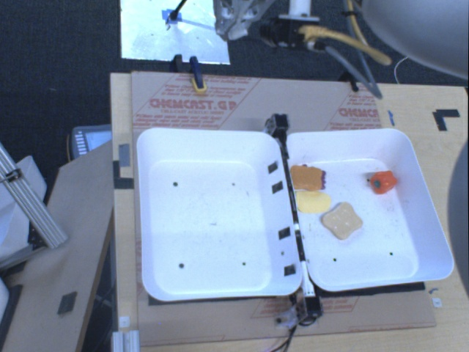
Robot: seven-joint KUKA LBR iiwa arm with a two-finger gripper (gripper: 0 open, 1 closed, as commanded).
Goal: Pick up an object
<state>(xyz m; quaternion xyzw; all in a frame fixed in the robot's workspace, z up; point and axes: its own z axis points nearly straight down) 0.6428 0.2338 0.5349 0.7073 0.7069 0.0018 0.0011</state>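
1. Dark carpet filled the upper left of the frame, and on it lay a pale square sheet [173, 18] near the top edge.
2. Below that, a wooden bench [124, 196] carried a cardboard-coloured board printed with red lettering [192, 103], on which two shallow white bins sat side by side.
3. At the left of centre sat the left bin [209, 211], its floor showing a few small dark holes.
4. To the right of centre sat the right bin [368, 205], touching the left bin along a shared middle edge held by black clips [278, 125].
5. Inside the right bin, an orange-brown block with a purple edge [308, 177] lay against the left wall, near the upper part of that bin.
6. Just below it and touching or nearly touching lay a flat yellow piece [313, 202].
7. A tan, square-ish biscuit-like piece [342, 221] lay just below and right of the yellow piece.
8. An orange-red round object [382, 182] sat well apart from them, toward the bin's upper right.
9. At the top centre of the frame, above the bench and away from both bins, hung the gripper [238, 9]; its fingers stood apart and nothing was between them.
10. Grey arm housing [418, 13] filled the upper right corner, with a yellow cable [344, 39] trailing beneath it.
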